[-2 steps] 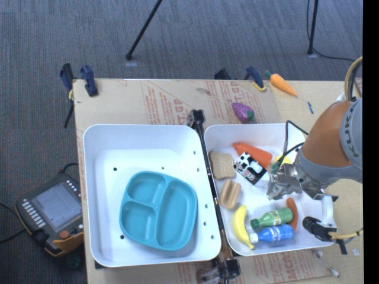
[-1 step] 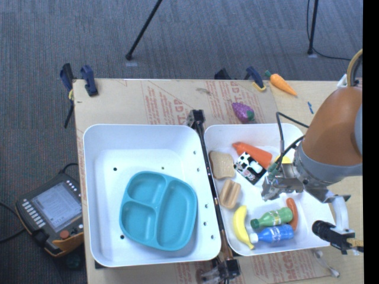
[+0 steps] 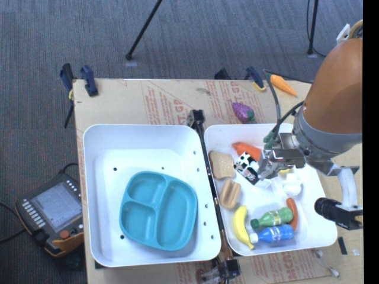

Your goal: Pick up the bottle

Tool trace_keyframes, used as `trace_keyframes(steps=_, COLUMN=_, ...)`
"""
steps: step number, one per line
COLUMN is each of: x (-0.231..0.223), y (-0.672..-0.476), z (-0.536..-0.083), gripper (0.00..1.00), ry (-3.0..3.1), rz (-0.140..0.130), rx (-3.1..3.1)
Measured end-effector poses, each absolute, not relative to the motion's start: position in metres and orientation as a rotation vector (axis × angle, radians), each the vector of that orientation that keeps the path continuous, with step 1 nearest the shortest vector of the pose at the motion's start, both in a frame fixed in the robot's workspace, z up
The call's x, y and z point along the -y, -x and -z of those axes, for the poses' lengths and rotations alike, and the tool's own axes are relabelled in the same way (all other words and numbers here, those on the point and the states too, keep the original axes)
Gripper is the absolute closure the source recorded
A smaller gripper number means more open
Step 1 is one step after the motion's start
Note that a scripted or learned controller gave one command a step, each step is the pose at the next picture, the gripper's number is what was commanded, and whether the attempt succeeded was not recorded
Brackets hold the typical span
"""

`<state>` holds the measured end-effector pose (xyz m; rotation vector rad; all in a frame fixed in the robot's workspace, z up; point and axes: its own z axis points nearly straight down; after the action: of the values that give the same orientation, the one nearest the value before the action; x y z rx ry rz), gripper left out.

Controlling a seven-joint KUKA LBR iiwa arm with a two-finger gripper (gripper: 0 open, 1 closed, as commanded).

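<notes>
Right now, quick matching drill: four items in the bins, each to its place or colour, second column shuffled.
Items:
1 divided plate
2 banana
3 green bottle
4 blue bottle

Descriptions:
a nearest the right bin's front edge
b teal, in the left bin
c yellow, left of both bottles
d just behind the blue bottle

Pairs: 1-b, 2-c, 3-d, 4-a
</notes>
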<state>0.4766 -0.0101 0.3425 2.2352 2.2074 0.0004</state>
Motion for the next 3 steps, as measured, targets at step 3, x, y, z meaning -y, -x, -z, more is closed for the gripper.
trace_keyframes(steps=3, x=-0.052, y=-0.475, z=-0.187, gripper=1.0, ry=-1.81, rz=0.005, rx=-2.574)
